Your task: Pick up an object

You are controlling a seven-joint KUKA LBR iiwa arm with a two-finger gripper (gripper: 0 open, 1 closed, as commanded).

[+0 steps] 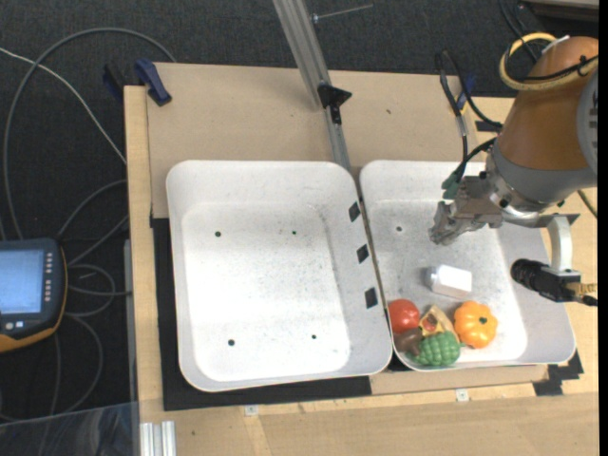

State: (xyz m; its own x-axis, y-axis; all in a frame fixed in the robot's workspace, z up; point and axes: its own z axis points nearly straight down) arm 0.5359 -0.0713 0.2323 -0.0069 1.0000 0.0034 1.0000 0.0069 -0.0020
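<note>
My gripper (445,230) hangs over the upper middle of the right bin (394,190), with nothing visible between its fingertips. A white block (450,279) lies on the bin floor just below the gripper, apart from it. Along the bin's front edge sit a red tomato (403,313), a brown and yellow piece (436,320), a green bumpy toy (439,350) and an orange pepper (475,323).
The left bin (256,274) lies beside the right one, with black clips along the shared rim. A slanted metal pole (309,50) rises from the bench's back. Cables and a handheld pendant (28,293) lie at the left, off the bench.
</note>
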